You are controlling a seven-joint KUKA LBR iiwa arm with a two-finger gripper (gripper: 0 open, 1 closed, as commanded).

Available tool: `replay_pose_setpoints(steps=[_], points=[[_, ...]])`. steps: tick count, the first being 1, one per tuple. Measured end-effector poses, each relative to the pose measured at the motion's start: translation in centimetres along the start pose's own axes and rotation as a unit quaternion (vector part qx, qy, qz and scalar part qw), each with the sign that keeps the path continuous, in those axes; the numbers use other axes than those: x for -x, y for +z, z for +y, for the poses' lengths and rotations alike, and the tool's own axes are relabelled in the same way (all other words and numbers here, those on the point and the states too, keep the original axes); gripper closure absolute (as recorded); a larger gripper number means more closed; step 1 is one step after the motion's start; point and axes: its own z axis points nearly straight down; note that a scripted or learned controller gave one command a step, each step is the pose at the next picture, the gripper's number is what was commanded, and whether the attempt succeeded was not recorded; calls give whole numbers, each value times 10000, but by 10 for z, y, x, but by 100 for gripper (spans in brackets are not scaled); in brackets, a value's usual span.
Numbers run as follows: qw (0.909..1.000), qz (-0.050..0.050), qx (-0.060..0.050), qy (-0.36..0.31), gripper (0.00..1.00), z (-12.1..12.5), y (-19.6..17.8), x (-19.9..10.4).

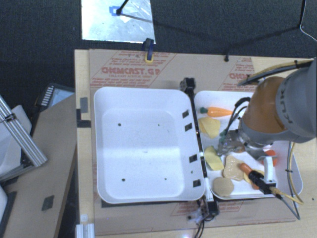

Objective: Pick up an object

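Your end effector [231, 144] hangs low over the middle of the right bin [210, 100], at the tip of the arm [277, 108] that comes in from the view's right. Its tip is blocked by the wrist, so you cannot tell whether it is released or clenched, and nothing you can see sits inside it.

Everything you could pick lies around it in that same bin:
- A pale yellow slice [210, 127] lies just beside the end effector, up and toward the left bin [143, 143].
- A carrot [219, 111] lies on its side farther up the view, past that slice, near the far rim.
- A yellow-green slice [214, 158] lies just below the end effector, on the side toward the left bin, against the dividing wall.
- A tan piece [231, 167] lies straight below the end effector, close to it and touching the yellow-green slice.
- An orange piece [245, 167] lies beside the tan piece, on the arm's side.
- A beige disc [223, 186] is the farthest down from the end effector, by the near rim.

Both bins rest on the table [198, 68].
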Motion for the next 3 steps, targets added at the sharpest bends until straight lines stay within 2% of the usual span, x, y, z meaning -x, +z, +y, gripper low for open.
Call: replay_pose_setpoints(steps=[1, 2, 3], points=[[9999, 2, 129, -56, 100, 67, -311, -84], [10000, -8, 53, -28, 100, 137, -371, -87], [10000, 0, 60, -43, 100, 136, -429, -122]])
